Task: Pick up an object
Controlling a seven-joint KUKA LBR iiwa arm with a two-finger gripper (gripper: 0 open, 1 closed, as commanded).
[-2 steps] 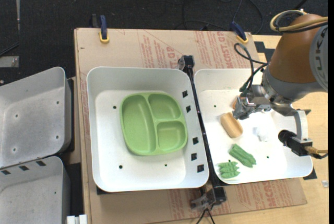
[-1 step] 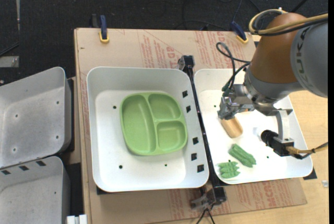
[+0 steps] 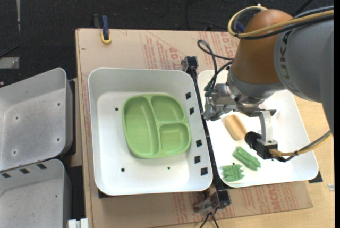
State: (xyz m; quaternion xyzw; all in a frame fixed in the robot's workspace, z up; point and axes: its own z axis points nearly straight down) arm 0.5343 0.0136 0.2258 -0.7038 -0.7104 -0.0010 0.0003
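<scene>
The divided green plastic tray looks smooth and matt inside the glossy white plastic bin, which rests on brown printed cardboard.

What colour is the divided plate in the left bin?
Light green, clearest in the camera view: divided plate.

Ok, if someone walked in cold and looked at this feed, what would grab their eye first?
Most likely the arm, its big orange band looming over the right bin and hiding much of it. Next, the bright green divided plate lying alone in the middle of the left bin. Last, the small things below the arm in the right bin: a tan bread-like piece and two green pea pods.
</scene>
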